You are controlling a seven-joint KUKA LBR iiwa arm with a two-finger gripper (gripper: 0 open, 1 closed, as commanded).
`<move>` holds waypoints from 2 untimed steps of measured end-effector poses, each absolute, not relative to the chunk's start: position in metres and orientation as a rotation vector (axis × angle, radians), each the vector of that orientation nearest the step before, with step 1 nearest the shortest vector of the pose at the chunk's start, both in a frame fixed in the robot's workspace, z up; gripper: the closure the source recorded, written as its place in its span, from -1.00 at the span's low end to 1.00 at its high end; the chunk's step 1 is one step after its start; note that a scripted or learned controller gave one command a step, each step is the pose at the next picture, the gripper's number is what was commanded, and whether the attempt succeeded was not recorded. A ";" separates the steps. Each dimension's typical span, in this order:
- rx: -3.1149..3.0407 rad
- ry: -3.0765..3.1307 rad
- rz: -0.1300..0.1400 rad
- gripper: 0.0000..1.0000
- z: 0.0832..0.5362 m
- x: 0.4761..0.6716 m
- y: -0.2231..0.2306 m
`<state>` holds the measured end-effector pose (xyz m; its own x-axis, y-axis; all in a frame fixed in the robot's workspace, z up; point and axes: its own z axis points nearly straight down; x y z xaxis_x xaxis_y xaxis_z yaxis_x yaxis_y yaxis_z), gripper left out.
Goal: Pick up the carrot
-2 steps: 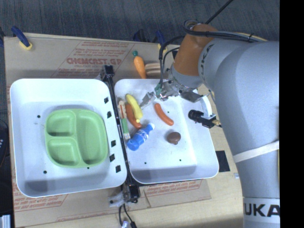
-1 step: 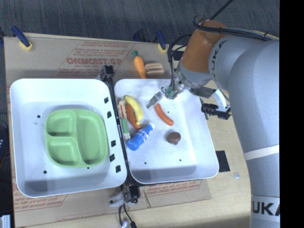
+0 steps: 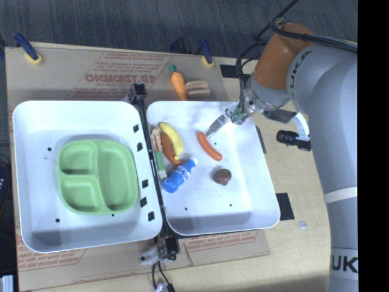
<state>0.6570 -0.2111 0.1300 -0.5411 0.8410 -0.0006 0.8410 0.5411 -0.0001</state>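
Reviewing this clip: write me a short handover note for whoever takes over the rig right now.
Claw: over the right bin, near its upper edge, just above the sausage. Nothing visible between its tips; open or shut is unclear.
Carrot: outside both bins, on the cardboard above the right bin, beside a small bun-like toy.
Right bin also has a banana, blue bottle and brown lump. Left bin holds a green divided plate.
Done: nothing, carrot not yet picked.
Left: move to the carrot, grasp, lift.
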 end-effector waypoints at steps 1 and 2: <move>1.059 2.961 -0.001 -1.00 0.092 0.597 -0.210; 0.900 3.007 -0.002 -1.00 0.172 0.645 -0.210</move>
<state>0.6450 -0.2100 0.1721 -0.8356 0.5493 -0.0030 0.5493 0.8356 -0.0002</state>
